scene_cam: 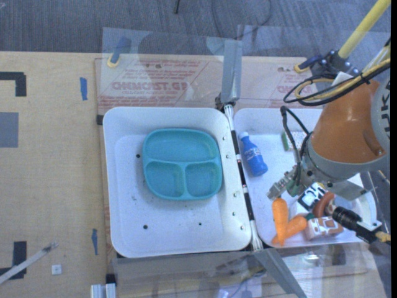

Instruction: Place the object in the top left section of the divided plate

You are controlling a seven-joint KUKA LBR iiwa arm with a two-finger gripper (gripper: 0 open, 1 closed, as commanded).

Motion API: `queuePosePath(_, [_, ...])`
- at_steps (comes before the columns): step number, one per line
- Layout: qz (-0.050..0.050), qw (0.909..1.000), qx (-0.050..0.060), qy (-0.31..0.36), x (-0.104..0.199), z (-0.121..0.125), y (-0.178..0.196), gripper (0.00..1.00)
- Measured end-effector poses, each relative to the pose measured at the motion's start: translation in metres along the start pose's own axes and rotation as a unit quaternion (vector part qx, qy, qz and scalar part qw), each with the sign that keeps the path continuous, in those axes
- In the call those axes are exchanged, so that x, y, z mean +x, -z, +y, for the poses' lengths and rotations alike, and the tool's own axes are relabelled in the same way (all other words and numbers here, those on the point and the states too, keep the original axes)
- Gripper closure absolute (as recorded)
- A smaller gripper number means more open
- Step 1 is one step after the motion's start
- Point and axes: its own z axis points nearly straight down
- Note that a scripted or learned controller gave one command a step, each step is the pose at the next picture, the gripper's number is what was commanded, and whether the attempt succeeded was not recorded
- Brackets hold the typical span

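Note:
A teal divided plate (182, 164) lies in the left white bin (124, 228), with one wide section at the top and two smaller ones below. In the right bin (268, 126) a blue bottle (252, 154) lies near the left wall. Two orange carrots (281, 220) rest at the front edge. My gripper (280, 189) hangs low over the right bin, just above the carrots and to the right of the bottle. I see nothing held in it.
A small printed carton (324, 228) and a red piece (327, 200) lie beside the carrots, partly under the arm. A thin green item (286, 141) sits further back. The ridge (239, 166) between the bins separates the gripper from the plate. Black cables loop above the wrist.

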Motion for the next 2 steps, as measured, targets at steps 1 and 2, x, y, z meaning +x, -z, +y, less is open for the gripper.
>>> queuePosePath(1, [0.0, 0.9997, 0.001, -0.026, 0.022, 0.011, 0.027, 1.0])
queuePosePath(2, [0.001, 0.9992, 0.002, -0.04, 0.024, 0.094, -0.001, 1.0])
